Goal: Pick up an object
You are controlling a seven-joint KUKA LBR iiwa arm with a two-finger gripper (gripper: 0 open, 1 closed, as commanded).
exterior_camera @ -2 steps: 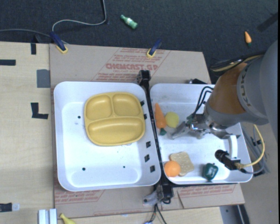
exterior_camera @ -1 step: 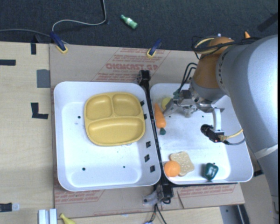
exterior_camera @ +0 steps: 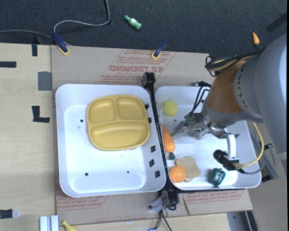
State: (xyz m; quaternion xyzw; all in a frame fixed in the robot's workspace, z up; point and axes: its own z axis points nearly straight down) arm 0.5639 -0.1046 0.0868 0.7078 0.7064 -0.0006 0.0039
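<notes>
The gripper (exterior_camera: 179, 128) is held low in the right bin (exterior_camera: 241, 183), just beside the carrot (exterior_camera: 168, 139). Whether it is clenched cannot be told.

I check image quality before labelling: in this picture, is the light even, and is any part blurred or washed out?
Camera view: light is mostly even; the white bins look bright, with soft shadows along their walls. The yellow plate and carrot are fairly sharp. The arm is soft-edged near the camera, and the gripper is small and indistinct.
</notes>
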